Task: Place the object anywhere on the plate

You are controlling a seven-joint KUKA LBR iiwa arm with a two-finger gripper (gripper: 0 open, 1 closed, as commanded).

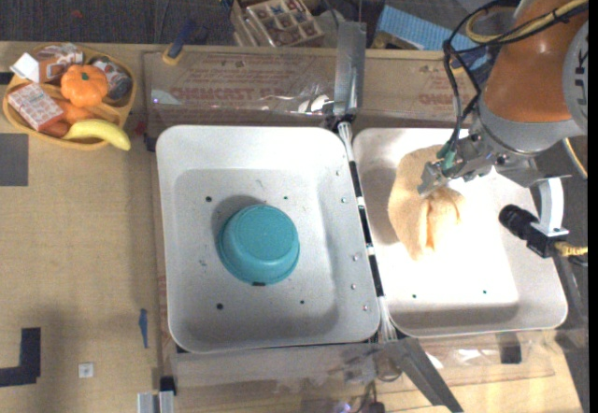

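A: Where does the task's thing lie?

B: The pale tan object (422, 215) lies in the right bin (486, 285), in that bin's left half, near the wall it shares with the other bin. It looks soft and rumpled, with a yellower fold running down its middle.

A: And the plate?

B: The teal plate (260, 243) sits in the left bin (182, 168), close to the middle of its floor. Plate and object are well apart, with the two bin walls between them.

A: What about the robot?

B: The arm (533, 75) reaches in from the right, its orange band above the right bin's far corner. The gripper (439, 174) is over the upper end of the pale tan object, right at its top edge.

A: Is it open, closed, or gripping the thing?

B: That cannot be told; the tip is small and dark against the object. Whether it touches the object is not clear either.

A: Anything else on the bench (75, 262)?

B: At the far left corner stands a basket (17, 108) with an orange pumpkin (84, 84), a banana (101, 132) on its near rim and some small printed packets. A cardboard strip (243, 84) runs along behind both bins.
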